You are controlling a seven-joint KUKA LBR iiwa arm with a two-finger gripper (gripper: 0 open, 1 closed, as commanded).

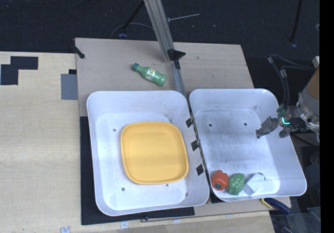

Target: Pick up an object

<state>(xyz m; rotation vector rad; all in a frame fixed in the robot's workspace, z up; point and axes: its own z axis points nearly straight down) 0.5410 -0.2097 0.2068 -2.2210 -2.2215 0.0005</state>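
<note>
A yellow square plate [154,152] lies flat in the left bin [104,117]. In the right bin [235,138], against its near edge, a red-orange pepper-like object [219,180] sits next to a green bumpy object [236,183] and a small white-and-grey piece [251,184]. My gripper [272,128] hangs over the right bin's right side, well away from those objects, with two dark fingers spread apart and nothing between them.
A green bottle [150,74] lies on its side on the bench behind the left bin. A metal rail [163,23] slants from the top toward the gap between the bins. Black clips [194,145] line the bins' shared edge.
</note>
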